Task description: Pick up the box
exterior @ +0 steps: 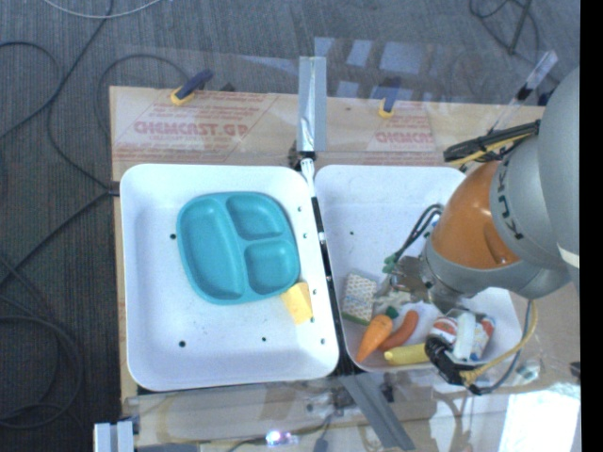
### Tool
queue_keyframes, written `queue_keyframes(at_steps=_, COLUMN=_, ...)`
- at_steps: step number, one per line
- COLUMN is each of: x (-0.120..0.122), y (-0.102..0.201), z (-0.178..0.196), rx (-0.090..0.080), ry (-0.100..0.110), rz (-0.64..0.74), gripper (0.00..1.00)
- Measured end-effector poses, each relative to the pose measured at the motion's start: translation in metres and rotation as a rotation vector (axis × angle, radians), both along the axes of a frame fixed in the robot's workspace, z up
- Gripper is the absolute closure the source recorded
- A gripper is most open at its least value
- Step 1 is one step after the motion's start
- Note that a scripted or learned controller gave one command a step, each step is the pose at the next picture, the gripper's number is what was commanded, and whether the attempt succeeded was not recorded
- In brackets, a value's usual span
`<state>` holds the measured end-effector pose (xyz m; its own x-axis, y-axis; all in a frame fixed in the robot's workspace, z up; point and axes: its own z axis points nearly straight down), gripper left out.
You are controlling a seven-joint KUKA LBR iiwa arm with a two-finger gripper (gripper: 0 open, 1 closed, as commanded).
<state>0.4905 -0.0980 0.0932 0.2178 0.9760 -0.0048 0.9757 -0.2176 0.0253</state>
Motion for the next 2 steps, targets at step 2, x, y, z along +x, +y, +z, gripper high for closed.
queue_keyframes(at_steps=2, x=0.048, y=-0.013, z=-0.001, rx=0.002, ry=0.008, rz=-0.054, gripper=0.0)
